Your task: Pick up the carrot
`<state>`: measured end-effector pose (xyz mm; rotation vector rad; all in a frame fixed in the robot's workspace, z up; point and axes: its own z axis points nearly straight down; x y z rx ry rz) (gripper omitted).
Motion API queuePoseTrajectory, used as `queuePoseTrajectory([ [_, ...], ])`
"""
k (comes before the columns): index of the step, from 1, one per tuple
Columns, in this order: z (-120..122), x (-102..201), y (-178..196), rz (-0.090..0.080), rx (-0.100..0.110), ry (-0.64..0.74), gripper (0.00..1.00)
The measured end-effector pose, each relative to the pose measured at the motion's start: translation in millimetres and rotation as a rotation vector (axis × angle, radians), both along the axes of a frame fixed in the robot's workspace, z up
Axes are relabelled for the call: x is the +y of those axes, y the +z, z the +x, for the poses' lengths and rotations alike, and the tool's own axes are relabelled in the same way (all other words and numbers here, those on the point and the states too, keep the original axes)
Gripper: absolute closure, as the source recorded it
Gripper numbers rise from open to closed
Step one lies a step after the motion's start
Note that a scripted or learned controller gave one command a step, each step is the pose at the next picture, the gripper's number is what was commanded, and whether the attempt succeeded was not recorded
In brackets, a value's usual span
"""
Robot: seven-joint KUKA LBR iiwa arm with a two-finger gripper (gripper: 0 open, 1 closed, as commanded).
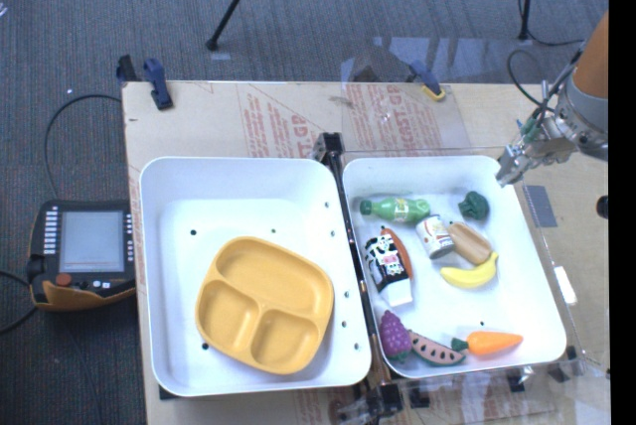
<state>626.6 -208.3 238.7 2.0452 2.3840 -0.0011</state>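
The carrot [489, 344], orange with a green top at its left end, lies flat near the front edge of the right bin [532, 244]. My gripper [512, 165] hangs at the bin's far right corner, well away from the carrot and above the rim. Nothing shows between its fingers, and their gap is too small to make out.
The right bin also holds a green bottle [396, 209], a milk carton [388, 259], a can [434, 236], a bread roll [469, 240], a banana [469, 272], broccoli [474, 206], grapes [395, 334] and a watermelon slice [435, 351]. A yellow divided plate [263, 304] sits in the left bin [169, 214].
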Motion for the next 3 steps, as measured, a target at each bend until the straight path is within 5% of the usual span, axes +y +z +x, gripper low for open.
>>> queuePoseTrajectory([
  [1, 20, -1, 18, 0.0, -0.002, 0.186, 1.0],
  [2, 20, -2, 62, -0.001, -0.004, 0.513, 1.0],
  [3, 22, -1, 69, 0.0, -0.006, 0.515, 1.0],
])
